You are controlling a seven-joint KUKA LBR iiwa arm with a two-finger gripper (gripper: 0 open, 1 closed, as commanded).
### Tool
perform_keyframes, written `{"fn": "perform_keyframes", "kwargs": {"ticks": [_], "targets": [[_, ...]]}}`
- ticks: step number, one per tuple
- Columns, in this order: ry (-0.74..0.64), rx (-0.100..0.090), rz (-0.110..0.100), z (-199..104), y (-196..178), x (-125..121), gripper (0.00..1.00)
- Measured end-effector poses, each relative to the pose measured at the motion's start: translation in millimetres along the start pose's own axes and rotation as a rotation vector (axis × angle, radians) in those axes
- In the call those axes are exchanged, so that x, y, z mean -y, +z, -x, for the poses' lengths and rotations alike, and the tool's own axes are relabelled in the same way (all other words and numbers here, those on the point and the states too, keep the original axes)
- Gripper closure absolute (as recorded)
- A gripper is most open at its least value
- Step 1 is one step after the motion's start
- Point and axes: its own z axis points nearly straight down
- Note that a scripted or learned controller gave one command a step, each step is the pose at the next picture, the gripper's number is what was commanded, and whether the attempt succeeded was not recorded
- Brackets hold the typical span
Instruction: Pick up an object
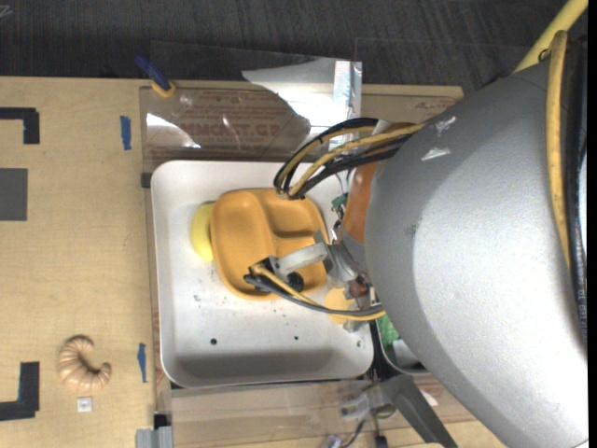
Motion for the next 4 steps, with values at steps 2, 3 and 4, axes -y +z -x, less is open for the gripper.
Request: {"fn": "perform_keyframes", "kwargs": {"ticks": [2,3,4], "targets": [[-0.025,-0.026,-0.001,-17.9,46.7,28.0,1.00],[0.001,-0.025,-0.001,-34.3,47.5,28.1,1.00],[0.001,-0.012,0.001,-27.6,-133.0,-1.4,1.00]]}}
